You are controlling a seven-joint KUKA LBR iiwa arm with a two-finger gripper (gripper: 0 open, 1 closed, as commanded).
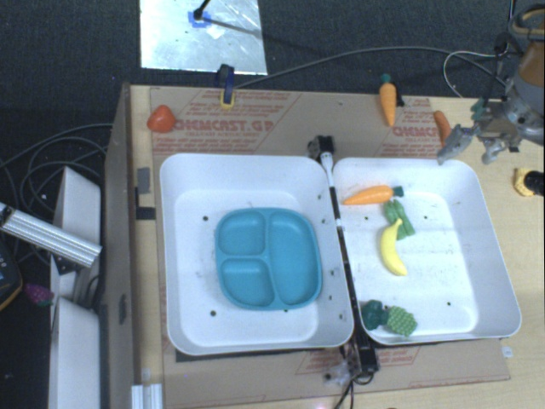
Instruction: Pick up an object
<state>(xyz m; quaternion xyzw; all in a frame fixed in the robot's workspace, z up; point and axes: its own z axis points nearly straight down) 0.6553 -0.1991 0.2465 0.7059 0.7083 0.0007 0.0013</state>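
The right bin (477,228) holds an orange carrot (370,196) near its far left corner, a green bean pod (398,218) beside it, a yellow banana (392,249) in the middle, and a green broccoli piece (390,318) at the near left corner. My gripper (473,144) hangs above the bin's far right corner, off to the right of all these toys. Its two fingers stand apart with nothing between them.
The left bin (187,228) carries a blue divided plate (267,257). On the cardboard behind the bins lie another carrot (388,100), a small orange piece (442,124) and a red tomato-like toy (160,119). A yellow object (530,181) lies right of the bins.
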